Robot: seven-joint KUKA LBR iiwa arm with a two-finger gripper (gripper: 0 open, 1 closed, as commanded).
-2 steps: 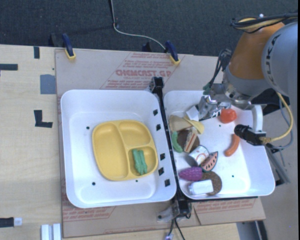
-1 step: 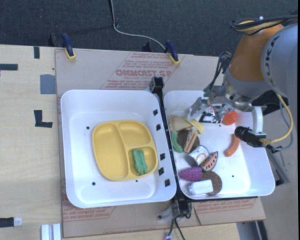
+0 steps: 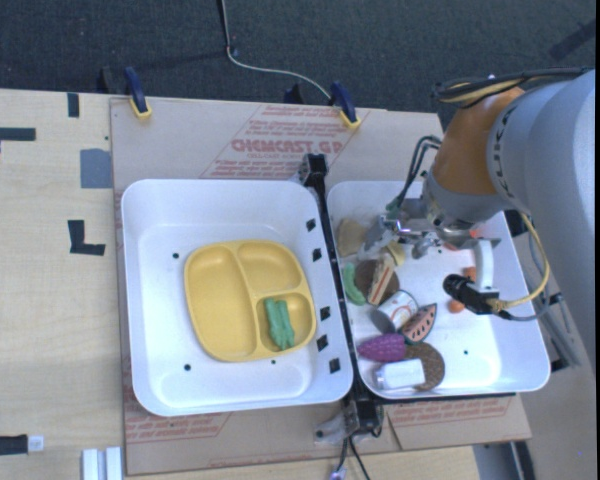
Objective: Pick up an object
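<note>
Above the glossy white right bin (image 3: 520, 363), the metal gripper (image 3: 400, 230) hovers; whether its fingers are spread I cannot tell; a bumpy purple toy (image 3: 383, 347) lies below.

Blue clamps (image 3: 135, 92) – cable (image 3: 242, 56) – hold brown cardboard (image 3: 270, 145).

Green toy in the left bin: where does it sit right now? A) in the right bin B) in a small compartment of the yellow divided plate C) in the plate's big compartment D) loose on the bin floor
B: the green toy lies in the lower right small compartment of the yellow divided plate, which sits in the left bin.
</note>
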